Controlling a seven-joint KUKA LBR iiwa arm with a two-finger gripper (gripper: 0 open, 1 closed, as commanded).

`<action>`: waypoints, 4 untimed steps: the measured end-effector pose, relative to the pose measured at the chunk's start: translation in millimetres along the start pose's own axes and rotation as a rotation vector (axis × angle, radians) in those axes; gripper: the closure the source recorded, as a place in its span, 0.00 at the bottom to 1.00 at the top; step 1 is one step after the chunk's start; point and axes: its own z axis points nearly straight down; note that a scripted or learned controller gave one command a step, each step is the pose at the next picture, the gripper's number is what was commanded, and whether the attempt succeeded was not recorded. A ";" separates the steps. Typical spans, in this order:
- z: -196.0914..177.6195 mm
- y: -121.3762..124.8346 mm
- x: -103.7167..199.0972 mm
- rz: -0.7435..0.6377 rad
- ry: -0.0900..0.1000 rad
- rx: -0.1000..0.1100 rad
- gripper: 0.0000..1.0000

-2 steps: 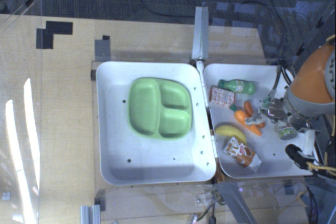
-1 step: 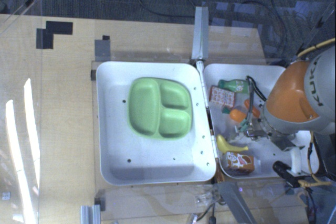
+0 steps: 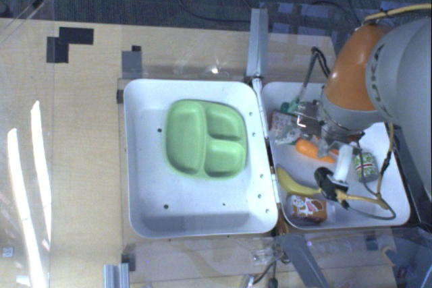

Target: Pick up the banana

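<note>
The yellow banana (image 3: 295, 182) lies in the right bin (image 3: 399, 212), near its left wall, with its curve running toward the front. My gripper (image 3: 328, 145) hangs over the middle of that bin, just up and to the right of the banana, beneath the grey wrist and orange band (image 3: 351, 74). The arm hides the bin's back right part. Nothing in this view shows the banana held.
The left bin (image 3: 145, 212) holds a green divided plate (image 3: 204, 138). Around the banana lie an orange carrot-like piece (image 3: 307, 147), a brown can (image 3: 307, 208), a small packet (image 3: 281, 123) and a green-labelled item (image 3: 365, 165). A black and yellow cable (image 3: 351, 199) trails across the front.
</note>
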 end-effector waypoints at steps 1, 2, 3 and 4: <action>0.2 -46.6 -17.2 -0.011 0.000 0.002 0.00; -2.9 -5.2 -3.0 -0.099 0.000 0.001 0.00; 0.1 -44.5 -23.6 -0.182 0.000 0.001 0.00; 80.8 -27.4 -69.2 -0.194 0.004 -0.008 0.00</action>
